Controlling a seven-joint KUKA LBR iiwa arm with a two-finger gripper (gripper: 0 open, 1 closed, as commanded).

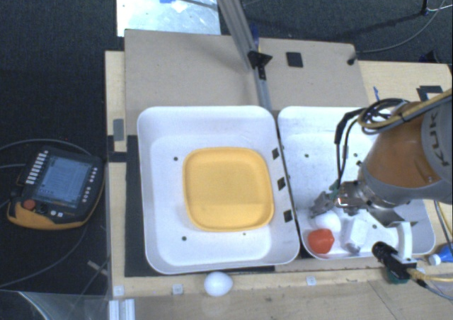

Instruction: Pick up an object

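An overhead, slanted view of a cardboard-topped surface carrying two shallow white bins side by side. The left bin holds a square yellow plate lying flat near its middle. The right bin is partly covered by the robot arm, grey with an orange band, which reaches in from the right and is cut off at the frame edge; black cables loop over it. The claw sits low in the right bin's near part, but it is blurred and seen from above, so whether it is wide, narrow, or holding anything cannot be told. Just beside it, toward the near rim, lies a small white ball, and touching or nearly touching that, a red rounded object. Pale shapes next to them are too unclear to name. Another white ball rests outside the bins on the surface's near edge. A handheld control pendant lies on the dark floor at left.
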